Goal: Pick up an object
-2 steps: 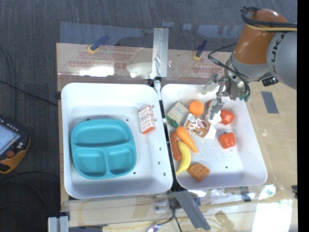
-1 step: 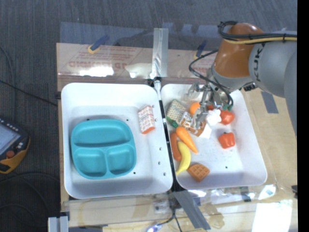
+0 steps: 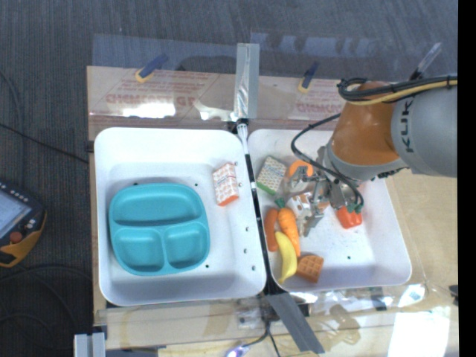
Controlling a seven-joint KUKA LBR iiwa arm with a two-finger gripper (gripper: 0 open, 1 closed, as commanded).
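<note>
A: Jaw state first. The gripper [image 3: 316, 208] hangs low in the right bin [image 3: 394, 262], right of centre in the frame. Metal parts overlap beneath the wrist; I cannot tell whether the jaws stand open or closed, and I see nothing clearly between them.

B: Nearest candidates?

A: Just left of the gripper, a carrot [image 3: 286, 227], lying roughly lengthwise down the frame. Just right of it, a small red-orange piece [image 3: 349, 216], partly under the wrist hardware; I can't name it. An orange-and-green piece [image 3: 299, 169] sits just above the gripper.

B: Further out?

A: A banana [image 3: 285, 258] below the carrot, touching or nearly touching it. A waffle-like block [image 3: 311, 268] beside the banana's lower end. A pale patterned packet [image 3: 271, 173] toward the bin's upper left corner.

B: Left bin?

A: The left bin [image 3: 123, 143] holds a teal divided tray [image 3: 158, 226] and a small orange-and-white box [image 3: 225, 183] near the shared wall.

B: Handling notes on the carrot?

A: Judgement only: likely a light toy with a smooth, rounded, tapering surface, so it may squirt out of a pinch. Take it across the thick mid-section, jaws square to its long axis. The banana crowds its lower end, so stay toward the upper half.
</note>
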